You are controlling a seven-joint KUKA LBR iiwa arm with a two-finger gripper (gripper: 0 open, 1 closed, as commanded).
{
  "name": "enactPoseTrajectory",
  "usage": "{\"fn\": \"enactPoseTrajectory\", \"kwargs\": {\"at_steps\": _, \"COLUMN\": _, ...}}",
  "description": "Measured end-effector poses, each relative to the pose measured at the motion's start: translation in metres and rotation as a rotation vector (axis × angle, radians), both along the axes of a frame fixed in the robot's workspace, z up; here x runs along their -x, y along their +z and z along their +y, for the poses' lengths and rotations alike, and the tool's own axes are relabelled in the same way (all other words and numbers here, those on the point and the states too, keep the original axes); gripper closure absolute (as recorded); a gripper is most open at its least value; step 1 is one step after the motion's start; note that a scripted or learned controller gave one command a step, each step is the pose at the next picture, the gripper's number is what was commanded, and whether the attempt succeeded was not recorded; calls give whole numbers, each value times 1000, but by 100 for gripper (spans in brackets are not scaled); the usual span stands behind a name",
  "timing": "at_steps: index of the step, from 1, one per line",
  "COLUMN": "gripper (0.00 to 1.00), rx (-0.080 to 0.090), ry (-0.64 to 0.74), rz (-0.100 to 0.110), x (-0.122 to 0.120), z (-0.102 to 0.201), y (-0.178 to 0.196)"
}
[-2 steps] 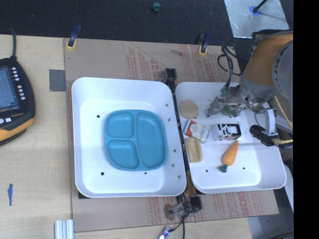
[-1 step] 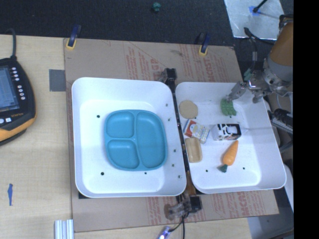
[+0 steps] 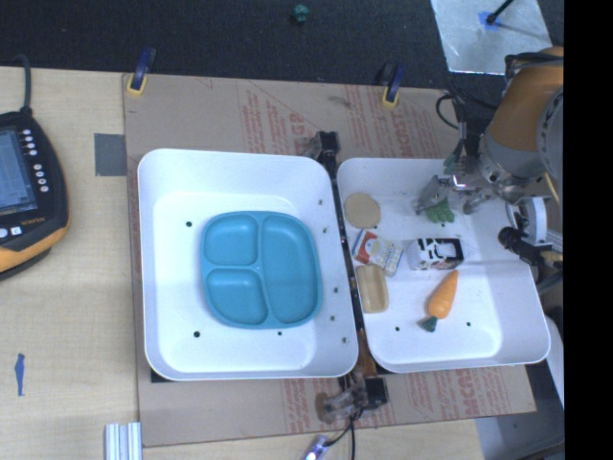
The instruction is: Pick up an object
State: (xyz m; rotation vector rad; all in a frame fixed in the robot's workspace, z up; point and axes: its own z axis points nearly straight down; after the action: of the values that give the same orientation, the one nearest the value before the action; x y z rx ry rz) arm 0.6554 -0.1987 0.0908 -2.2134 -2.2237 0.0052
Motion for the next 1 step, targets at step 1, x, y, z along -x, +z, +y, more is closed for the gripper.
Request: {"fn": "enactPoseTrajectory", "kwargs": {"at_steps": 1, "gripper": 0, "rx": 1, "ry": -1, "rz": 0, "x": 98, "z": 35, "y": 8}}
